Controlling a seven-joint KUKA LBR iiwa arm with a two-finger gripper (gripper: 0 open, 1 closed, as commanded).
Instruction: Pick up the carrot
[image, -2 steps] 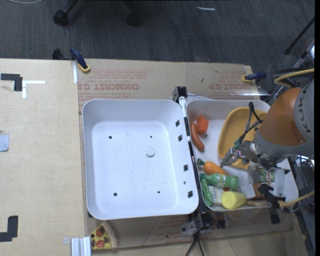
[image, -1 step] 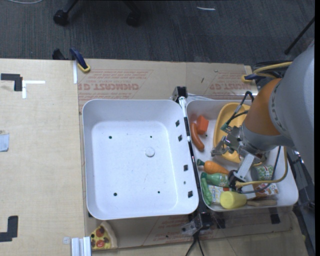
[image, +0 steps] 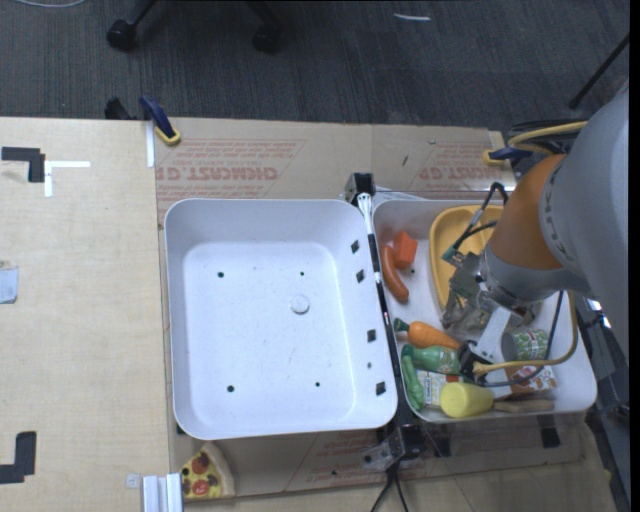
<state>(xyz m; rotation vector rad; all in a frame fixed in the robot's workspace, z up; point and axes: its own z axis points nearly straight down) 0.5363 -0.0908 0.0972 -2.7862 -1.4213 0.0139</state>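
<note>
Arm's down in the right bin (image: 580, 398), jaws (image: 462, 318) low among the clutter; can't tell their state. Carrot (image: 432, 334) lies just below-left of them, lemon (image: 465, 400) further below; left bin (image: 200, 400) sits well off.

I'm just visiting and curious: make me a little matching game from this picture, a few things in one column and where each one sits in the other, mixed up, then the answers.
Things:
1. carrot
2. yellow lemon-like toy
3. pizza slice toy
4. gripper

Places:
A. on the cardboard, outside the bins, near the left bin's front corner
B. right bin's front edge
C. just right of the carrot
D. right bin, beside the divider, above a green bottle

Pairs: 1-D, 2-B, 3-A, 4-C
</note>
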